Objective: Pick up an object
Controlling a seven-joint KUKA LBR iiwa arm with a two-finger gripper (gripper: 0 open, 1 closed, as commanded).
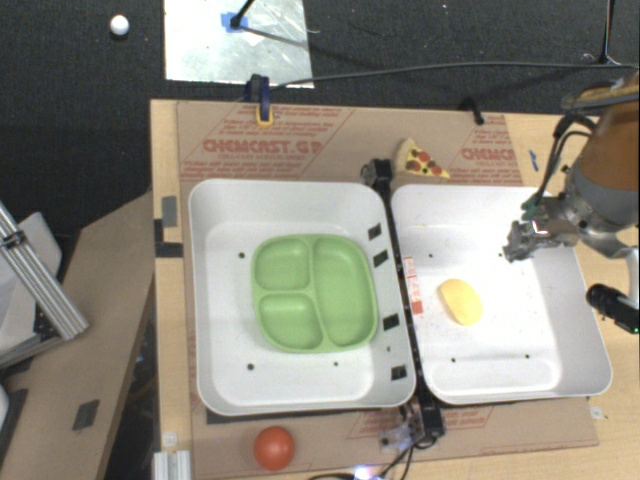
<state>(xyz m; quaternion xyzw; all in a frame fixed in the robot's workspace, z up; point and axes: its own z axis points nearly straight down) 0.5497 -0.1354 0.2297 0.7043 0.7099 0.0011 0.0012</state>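
A yellow oval object (460, 301) lies on the floor of the right bin (560, 373), a little left of its middle. My gripper (522, 241) hangs over the same bin's upper right part, up and to the right of the yellow object and apart from it. I see nothing between its fingers. The arm's orange band shows at the right edge above it.
The left bin (220, 218) holds a green three-compartment tray (314, 292). A toy pizza slice (421, 160) lies on the board behind the bins. A red-orange ball (274, 447) rests on the board in front of the left bin. A black clip strip runs between the bins.
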